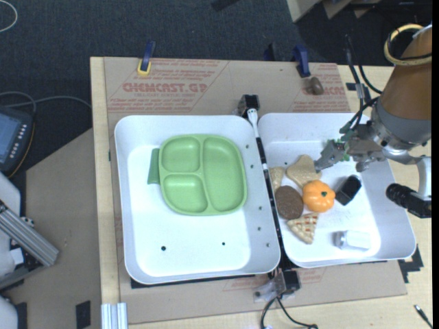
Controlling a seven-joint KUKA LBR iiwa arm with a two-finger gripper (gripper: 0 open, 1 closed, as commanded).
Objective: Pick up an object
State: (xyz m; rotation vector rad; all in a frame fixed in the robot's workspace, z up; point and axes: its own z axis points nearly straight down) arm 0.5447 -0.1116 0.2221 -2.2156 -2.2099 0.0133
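The tool (pixel 337 153) hangs just above and right of the orange pumpkin (pixel 318 196); its opening cannot be judged, and nothing is visibly held. Risk: the pumpkin touches the brown disc (pixel 289 201), so closing fingers may jostle neighbours or slip.

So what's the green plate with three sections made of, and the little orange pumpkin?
The green plate looks like plastic: one even pale green, smooth, with a soft matte sheen and moulded dividers. The orange pumpkin is probably plastic or rubber toy food: bright uniform orange with a slight gloss, though the picture leaves that open.
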